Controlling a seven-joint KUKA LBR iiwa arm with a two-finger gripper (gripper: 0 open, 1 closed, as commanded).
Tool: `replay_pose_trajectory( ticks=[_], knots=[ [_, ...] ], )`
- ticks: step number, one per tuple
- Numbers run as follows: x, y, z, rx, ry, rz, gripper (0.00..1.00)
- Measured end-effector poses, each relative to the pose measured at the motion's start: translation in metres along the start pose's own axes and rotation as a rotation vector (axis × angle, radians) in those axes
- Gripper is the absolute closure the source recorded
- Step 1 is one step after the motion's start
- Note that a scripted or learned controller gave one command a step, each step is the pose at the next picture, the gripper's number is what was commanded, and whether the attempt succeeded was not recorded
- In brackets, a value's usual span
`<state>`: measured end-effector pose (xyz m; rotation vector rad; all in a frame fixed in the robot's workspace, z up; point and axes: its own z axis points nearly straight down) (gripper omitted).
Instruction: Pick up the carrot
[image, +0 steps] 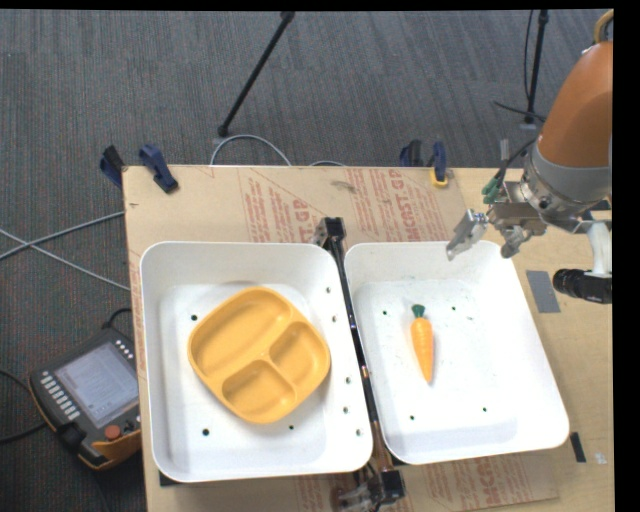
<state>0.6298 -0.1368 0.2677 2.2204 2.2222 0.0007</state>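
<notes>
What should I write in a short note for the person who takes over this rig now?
Claw: open, holds nothing, hanging above the far edge of the right bin.
Carrot: lies flat in the middle of the right bin, green top toward the far side, untouched.
Yellow plate: in the left bin, not part of the job.
Done: nothing yet.
Left: bring the claw over the carrot, lower, close, lift.

Arm in from right, orange band above grey wrist (upper right corner), gripper (490, 238) hanging low off the wrist, two fingers (462, 236) spread apart, pointing down-left, nothing between them
</notes>
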Motion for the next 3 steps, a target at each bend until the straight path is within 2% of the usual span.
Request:
replay_pose_trajectory(
  ticks=[1, 2, 3],
  knots=[
    [0.047, -0.062, 0.118, 0.008, 0.002, 0.002, 0.00],
    [0.021, -0.069, 0.181, 0.006, 0.002, 0.003, 0.00],
    [0.021, -0.068, 0.171, 0.005, 0.003, 0.007, 1.00]
  ],
)
